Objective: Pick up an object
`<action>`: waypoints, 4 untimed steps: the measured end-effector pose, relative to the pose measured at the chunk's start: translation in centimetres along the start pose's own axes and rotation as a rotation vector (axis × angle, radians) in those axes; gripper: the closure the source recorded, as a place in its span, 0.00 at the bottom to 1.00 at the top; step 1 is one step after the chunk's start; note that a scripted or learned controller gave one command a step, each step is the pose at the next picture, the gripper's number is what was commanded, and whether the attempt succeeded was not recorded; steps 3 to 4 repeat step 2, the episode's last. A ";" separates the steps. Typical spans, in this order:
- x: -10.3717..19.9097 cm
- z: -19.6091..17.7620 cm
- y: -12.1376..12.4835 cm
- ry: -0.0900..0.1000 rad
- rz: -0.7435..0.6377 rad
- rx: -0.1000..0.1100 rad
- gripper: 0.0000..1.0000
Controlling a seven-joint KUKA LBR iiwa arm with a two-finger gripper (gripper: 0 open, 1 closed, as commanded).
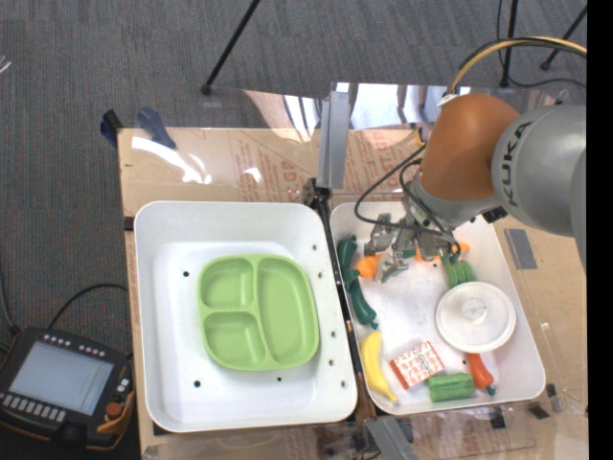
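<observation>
Where my gripper (395,255) hangs above the right bin (512,257), I cannot tell its jaw state; just beside it lies an orange piece (366,267), well away from the white lid (476,316).

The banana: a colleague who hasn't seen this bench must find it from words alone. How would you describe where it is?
Look at the right-hand white bin, the one crowded with toy food. Along its left wall, near the front corner, lies the banana, beside a small red-and-white packet. It is the bin's one yellow piece; the long item above it is dark green.
</observation>
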State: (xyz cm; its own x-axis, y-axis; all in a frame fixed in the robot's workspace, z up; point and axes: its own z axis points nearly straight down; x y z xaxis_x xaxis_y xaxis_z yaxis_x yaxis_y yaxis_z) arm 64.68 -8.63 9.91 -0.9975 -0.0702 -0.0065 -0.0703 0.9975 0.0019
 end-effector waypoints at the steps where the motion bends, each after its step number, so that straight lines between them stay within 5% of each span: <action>1: -0.6 -9.3 8.5 -0.005 0.179 0.000 1.00; 2: 1.6 -8.8 13.9 0.007 -0.044 0.000 1.00; 4: 1.6 -8.8 13.9 0.007 -0.044 0.000 1.00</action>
